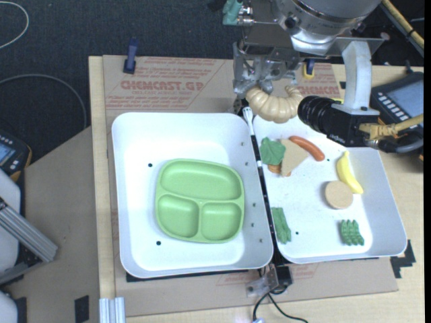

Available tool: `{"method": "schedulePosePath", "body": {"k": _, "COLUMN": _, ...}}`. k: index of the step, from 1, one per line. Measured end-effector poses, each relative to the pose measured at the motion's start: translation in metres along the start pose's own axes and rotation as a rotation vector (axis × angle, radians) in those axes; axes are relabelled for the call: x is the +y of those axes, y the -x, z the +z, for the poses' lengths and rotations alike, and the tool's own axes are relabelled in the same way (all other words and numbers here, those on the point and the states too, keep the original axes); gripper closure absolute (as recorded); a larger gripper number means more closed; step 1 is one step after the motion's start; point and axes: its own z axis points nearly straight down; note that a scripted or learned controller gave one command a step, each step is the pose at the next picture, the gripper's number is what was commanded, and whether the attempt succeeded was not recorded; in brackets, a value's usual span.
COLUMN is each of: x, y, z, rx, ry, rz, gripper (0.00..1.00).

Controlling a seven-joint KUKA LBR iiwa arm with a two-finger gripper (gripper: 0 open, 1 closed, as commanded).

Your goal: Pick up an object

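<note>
Dark grey carpet fills the background, and on it sits a bench topped with a brown sheet of protective-paper board [168, 86] printed with red lettering, carrying two shallow white bins side by side. Using the green divided plate [200, 200] as the landmark: it lies flat in the middle of the left bin [128, 180], three compartments facing up. Everything else is to its right, over in the right bin [384, 207]. Closest to the plate's upper right corner is a leafy green piece [273, 151], touching a tan wedge like a bread slice [293, 159]. Just past that is a red-orange sausage [307, 147], long axis running diagonally, one end toward the far left and the other toward the near right. Further right is a yellow banana [349, 173], long axis close to upright in the view, slightly tilted, with its lower tip touching a round beige disc [339, 195]. Right beside the plate's lower right corner is a long green pod [281, 224], pointing near-to-far, and well to the right of that a small ridged green piece [351, 233]. The arm's gripper [273, 93] hangs above and right of the plate, over the far edge where the two bins meet, and a pale curved croissant-like thing [275, 106] sits clamped between its fingers, ends curling upward
</note>
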Motion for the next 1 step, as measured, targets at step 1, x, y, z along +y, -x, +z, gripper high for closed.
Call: {"method": "schedulePosePath", "body": {"k": 1, "x": -0.0168, "y": -0.0437, "z": 0.1546, "rx": -0.014, "ry": -0.036, "rz": -0.005, "gripper": 1.00}}
